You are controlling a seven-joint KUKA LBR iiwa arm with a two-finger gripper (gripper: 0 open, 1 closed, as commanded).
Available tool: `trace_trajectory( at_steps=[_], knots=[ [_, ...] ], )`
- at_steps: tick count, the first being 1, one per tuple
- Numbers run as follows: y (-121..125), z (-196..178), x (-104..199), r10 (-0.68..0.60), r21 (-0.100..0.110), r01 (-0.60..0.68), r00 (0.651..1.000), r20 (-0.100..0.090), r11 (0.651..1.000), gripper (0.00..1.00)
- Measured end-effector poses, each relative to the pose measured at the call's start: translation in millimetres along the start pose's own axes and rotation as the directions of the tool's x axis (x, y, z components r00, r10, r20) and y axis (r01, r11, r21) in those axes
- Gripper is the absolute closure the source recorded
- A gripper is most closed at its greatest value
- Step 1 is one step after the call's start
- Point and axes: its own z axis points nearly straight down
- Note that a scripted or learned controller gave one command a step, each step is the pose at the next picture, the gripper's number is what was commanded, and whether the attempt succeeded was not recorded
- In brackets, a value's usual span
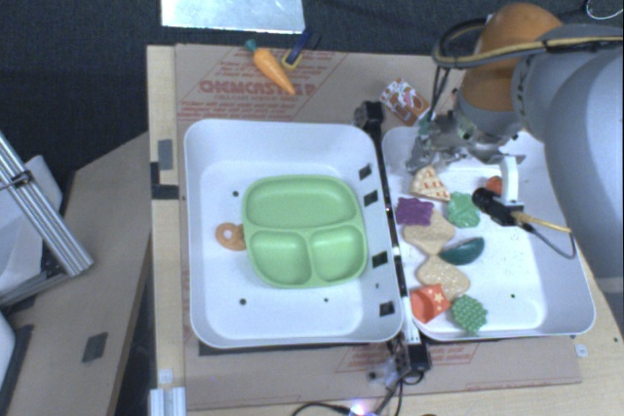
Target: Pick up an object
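far to the claw's left, in the left bin [205, 209], a small orange ring [231, 236] lies just beside a green divided plate [302, 230]. up and to the left of the claw, outside the bins, a toy carrot [272, 69] rests on the cardboard. a small wrapped snack [403, 100] sits just above-left of the claw, near the bin corner. the claw [436, 147] hangs low over the top left of the right bin [546, 287]; whether it is open or has hold of anything cannot be told. right below it lies a pizza slice [428, 182], then a purple piece [413, 209], a tan cookie [430, 234], a dark teal leaf [462, 251], a red piece [425, 304] and a green waffle piece [469, 312].
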Motion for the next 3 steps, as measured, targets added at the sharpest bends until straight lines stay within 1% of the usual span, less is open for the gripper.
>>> trace_trajectory(
  at_steps=[1,2,3],
  knots=[
    [6,-52,-9,0.006,-0.002,-0.006,1.0,0.001,1.0,1.0],
    [1,-112,-4,0.003,-0.001,-0.003,1.0,0.0,1.0,1.0],
    [2,-129,-4,0.002,0.001,-0.002,1.0,0.0,1.0,1.0]
  ],
)
